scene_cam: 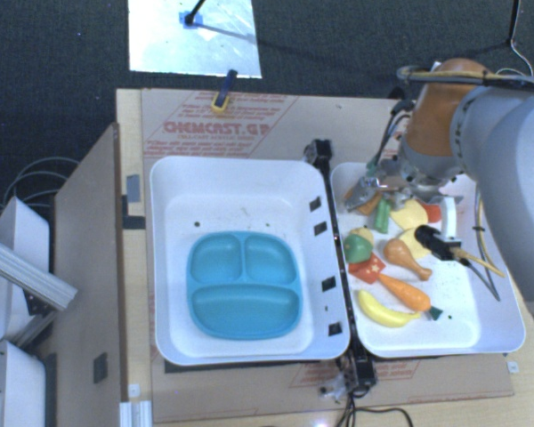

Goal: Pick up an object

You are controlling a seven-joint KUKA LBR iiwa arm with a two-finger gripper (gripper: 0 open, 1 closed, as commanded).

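My gripper is low over the far left corner of the right bin, reaching in from the right. Just beneath it lie an orange-brown toy piece and a green cucumber-like piece; whether it touches either is hidden. Nearer the front lie a yellow cheese wedge, a green pepper, a red piece, a drumstick, a carrot and a banana.
The left bin holds a blue divided plate. A raised divider with black clips separates the two bins. The grey arm covers the right bin's far right side.
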